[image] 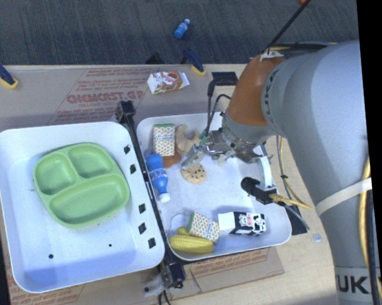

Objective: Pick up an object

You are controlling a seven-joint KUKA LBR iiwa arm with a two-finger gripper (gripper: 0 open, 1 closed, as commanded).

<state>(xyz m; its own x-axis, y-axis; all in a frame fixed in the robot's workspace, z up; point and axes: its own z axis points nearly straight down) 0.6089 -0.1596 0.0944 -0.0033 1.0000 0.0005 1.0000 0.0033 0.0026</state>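
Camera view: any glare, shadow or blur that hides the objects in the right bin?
Camera view: lighting is even and soft overall; the green tray reads cleanly, with mild glare on the left bin. The arm throws shadow over the right bin, and the gripper area by the cookie is small and blurry.

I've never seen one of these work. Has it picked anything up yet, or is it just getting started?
Nothing looks picked up yet. The gripper is down in the right bin, close above the cookie, and I see nothing between its fingers. The cookie, the blue bottle, the corn and the other items lie on the bin floor. Gripping and lifting one remains. The left bin holds a green divided plate.
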